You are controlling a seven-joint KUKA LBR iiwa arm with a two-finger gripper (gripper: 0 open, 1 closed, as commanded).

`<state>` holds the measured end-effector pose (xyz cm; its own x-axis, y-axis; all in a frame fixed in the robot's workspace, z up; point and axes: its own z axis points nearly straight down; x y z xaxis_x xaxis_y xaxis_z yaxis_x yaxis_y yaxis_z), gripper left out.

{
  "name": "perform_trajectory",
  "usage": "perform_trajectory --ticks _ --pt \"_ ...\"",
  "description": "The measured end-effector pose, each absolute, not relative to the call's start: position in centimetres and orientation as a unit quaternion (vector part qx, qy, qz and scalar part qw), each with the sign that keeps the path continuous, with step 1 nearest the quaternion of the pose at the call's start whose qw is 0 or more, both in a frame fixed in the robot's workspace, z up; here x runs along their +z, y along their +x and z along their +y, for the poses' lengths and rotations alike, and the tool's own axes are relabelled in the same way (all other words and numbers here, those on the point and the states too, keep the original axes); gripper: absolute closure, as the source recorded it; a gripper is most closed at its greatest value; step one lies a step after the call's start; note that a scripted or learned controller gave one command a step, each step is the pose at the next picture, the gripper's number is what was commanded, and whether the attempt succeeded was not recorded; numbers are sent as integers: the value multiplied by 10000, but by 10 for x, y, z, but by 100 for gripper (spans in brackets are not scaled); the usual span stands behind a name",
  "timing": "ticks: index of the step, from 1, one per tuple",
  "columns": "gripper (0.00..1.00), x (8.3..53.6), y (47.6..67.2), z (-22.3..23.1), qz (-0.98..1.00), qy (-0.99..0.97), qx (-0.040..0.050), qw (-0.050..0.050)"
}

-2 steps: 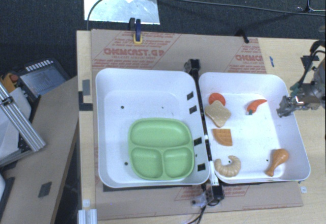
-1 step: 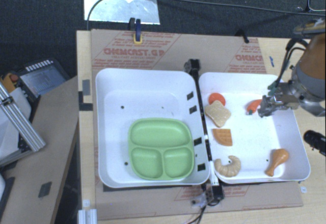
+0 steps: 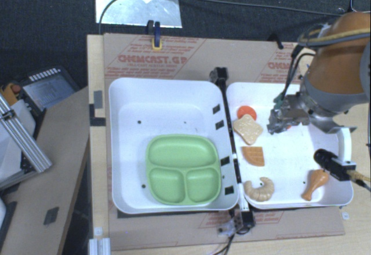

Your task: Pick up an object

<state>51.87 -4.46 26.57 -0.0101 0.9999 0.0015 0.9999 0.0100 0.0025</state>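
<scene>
Fingers' state impossible to tell, lost in the dark gripper (image 3: 277, 125) right of centre, over the upper part of the right bin (image 3: 290, 90). Just left of it, a tan bread slice (image 3: 248, 130) with a red piece (image 3: 247, 112) above and an orange wedge (image 3: 254, 156) below. Lower in that bin, a curled shrimp (image 3: 259, 189) and a brown drumstick (image 3: 315, 184); in the left bin (image 3: 133, 103), a green divided plate (image 3: 182, 168).

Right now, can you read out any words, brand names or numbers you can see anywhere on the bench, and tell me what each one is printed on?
"CHEMCAST GP", red print, partly blurred, on the brown protective sheet behind the left bin.
A second red print of the same kind on that sheet behind the right bin: cut off by the arm, too blurred to read.
Faint red print on the sheet's front edge: too small to read.
</scene>
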Motion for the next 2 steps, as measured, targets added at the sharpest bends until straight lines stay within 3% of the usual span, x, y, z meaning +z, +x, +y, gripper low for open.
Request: perform_trajectory --ticks 2 --pt "100 263 516 54 7104 7038 13 0"
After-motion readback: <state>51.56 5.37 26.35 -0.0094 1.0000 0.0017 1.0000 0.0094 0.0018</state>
